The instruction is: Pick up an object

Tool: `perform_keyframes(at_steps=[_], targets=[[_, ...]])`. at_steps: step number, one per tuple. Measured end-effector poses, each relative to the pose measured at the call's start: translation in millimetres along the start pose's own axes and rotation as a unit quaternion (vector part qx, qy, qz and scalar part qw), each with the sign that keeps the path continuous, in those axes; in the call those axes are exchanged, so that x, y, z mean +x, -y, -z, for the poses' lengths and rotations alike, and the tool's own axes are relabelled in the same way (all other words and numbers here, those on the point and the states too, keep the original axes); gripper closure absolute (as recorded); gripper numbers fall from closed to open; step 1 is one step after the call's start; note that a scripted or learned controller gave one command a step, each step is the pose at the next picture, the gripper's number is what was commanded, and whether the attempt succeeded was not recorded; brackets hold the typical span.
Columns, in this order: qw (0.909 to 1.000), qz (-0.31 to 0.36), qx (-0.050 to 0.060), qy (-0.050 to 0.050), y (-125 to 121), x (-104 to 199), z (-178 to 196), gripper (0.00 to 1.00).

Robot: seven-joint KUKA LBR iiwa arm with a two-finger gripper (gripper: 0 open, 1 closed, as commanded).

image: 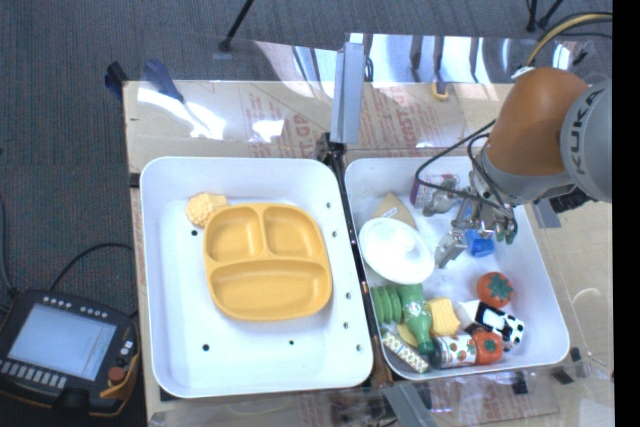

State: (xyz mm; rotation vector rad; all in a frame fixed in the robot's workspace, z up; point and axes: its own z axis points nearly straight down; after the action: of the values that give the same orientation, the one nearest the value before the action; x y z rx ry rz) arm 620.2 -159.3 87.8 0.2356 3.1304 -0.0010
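Arm: a grey arm with an orange band [535, 120] reached in from the right and hung over the right bin [556, 310].

Gripper: the gripper [458, 233] pointed down and to the left, over the upper middle of the right bin. Its two metal fingers [447, 250] stood narrowly apart, and nothing could be seen between them.

Blue object: a small blue object [480, 242] lay just to the right of the fingertips, close beside them. Whether it touched them could not be told.

White bowl: a round white bowl [397, 250] sat just to the left of the gripper, low in the bin.

Tan piece: a pale tan piece [393, 208] showed to the upper left of the gripper, behind the bowl.

Tomato: a red tomato-like toy [494, 288] lay below and a little right of the gripper.

Toy heap: further below the gripper, along the near edge of the bin, lay a crowd of small toys, among them green pieces [398, 303], a yellow block [443, 317], a black-and-white toy [499, 322] and a red piece [487, 346].

Left bin: well to the left of the gripper, the left bin [170, 315] held a yellow divided plate [267, 260].

Yellow toy: a small bumpy yellow toy [205, 207] touched the far left corner of the plate.
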Motion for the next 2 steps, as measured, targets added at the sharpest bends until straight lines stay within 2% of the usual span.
perform_keyframes(at_steps=[1, 2], targets=[[0.9998, 0.02, -0.001, -0.001, -5.8, 12.9, -0.2, 0.0], [0.9993, -0.038, 0.001, -0.002, -1.3, -19.8, -0.1, 0.0]])
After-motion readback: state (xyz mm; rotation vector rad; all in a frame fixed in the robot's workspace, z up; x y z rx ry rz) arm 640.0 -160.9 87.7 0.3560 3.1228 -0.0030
